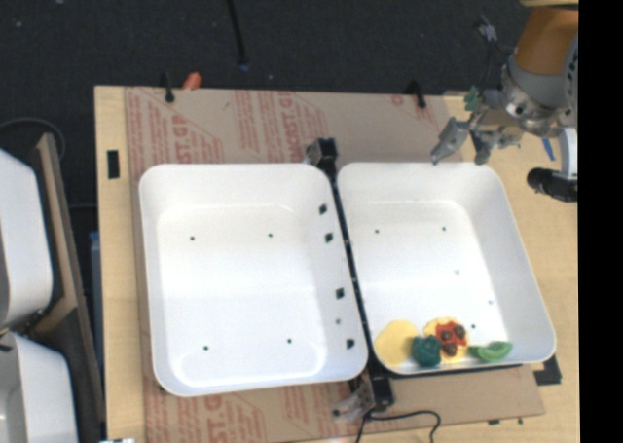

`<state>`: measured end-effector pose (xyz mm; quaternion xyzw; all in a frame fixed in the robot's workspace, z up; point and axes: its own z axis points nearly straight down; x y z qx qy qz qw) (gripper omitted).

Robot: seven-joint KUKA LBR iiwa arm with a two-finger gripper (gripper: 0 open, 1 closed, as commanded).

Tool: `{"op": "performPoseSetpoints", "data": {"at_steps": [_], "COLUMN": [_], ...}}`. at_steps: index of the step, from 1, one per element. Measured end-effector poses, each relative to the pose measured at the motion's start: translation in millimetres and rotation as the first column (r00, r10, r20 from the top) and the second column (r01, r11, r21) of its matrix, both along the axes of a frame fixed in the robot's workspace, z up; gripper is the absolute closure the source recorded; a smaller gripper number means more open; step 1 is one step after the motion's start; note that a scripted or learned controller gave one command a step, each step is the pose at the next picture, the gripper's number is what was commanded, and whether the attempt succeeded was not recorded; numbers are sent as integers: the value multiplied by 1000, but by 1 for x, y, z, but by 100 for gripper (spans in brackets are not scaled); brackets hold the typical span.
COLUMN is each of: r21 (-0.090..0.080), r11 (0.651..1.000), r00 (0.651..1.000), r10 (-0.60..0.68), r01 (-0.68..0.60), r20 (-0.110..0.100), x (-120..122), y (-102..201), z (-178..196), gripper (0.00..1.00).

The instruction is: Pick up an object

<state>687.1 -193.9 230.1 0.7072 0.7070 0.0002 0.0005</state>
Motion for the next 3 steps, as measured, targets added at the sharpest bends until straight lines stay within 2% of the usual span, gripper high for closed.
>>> {"op": "performPoseSetpoints", "data": {"at_steps": [1, 2, 3], "r21": [1, -1, 1], "r11": [1000, 1000, 1000], "r00": [1000, 1000, 1000], "r10": [-2, 0, -5], "r01": [2, 0, 5], "r20": [-4, 4, -4], "x": [-63, -121, -173], "y": [10, 25, -17], "z": [-37, 6, -35], "gripper": [0, 0, 0]}}
